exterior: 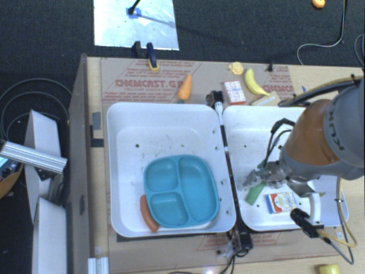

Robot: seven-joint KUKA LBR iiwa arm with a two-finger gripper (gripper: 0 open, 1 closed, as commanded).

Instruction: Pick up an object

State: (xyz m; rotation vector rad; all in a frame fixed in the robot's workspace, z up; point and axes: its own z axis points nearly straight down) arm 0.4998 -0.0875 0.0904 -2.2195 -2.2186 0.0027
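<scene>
Dark carpet floor (pixel 45 33) around the cardboard-topped surface (pixel 165 79). Shiny metal sheet (pixel 136 16) on floor behind the surface; black cable (pixel 325 44) behind its right corner; aluminium rail (pixel 31 157) left of it.

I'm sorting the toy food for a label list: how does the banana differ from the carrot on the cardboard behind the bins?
The banana is yellow and curved; the carrot is orange and straight, tapering to a point. The banana lies behind the right bin, beside a small red-and-white box, while the carrot lies behind the left bin. Both rest on the cardboard, outside the bins.
</scene>
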